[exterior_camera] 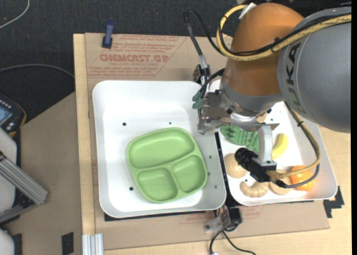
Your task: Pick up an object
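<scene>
Bench (83,192) bears left bin (139,106) beside right bin (327,180).

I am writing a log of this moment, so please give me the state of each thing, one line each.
Plate: flat, face up, in the left bin.
Green toy: in the right bin, partly hidden under the end effector.
Yellow toy: lying in the right bin.
Orange toy: lying in the right bin, partly hidden.
Beige rolls: lying by the right bin's front rim.
End effector: low over the right bin.
</scene>
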Controlling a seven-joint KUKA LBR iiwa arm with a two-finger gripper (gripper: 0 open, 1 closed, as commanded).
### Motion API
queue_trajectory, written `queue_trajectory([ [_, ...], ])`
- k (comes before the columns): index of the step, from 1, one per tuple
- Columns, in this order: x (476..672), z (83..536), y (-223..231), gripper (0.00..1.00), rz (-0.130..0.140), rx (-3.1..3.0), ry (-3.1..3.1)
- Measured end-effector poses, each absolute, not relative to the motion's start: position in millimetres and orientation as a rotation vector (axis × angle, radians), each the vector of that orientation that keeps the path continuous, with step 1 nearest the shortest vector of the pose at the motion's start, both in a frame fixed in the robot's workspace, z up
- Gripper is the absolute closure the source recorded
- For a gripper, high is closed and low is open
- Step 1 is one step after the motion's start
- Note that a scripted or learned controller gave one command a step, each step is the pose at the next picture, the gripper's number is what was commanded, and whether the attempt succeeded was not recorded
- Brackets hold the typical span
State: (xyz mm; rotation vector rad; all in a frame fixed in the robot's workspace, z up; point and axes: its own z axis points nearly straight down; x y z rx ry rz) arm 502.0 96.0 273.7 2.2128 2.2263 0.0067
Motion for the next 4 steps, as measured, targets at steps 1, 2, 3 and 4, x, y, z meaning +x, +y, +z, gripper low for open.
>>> queue_trajectory([
  [1, 476.6, 208.6, 135.4, 1.00, -0.011, 2.222, 2.232],
  [2, 479.3, 222.8, 133.2, 1.00, 0.000, 2.222, 2.223],
  [3, 479.7, 232.7, 133.5, 1.00, 0.001, 2.221, 2.222],
  [4, 479.6, 303.2, 190.3, 1.00, 0.014, 2.212, 2.228],
])
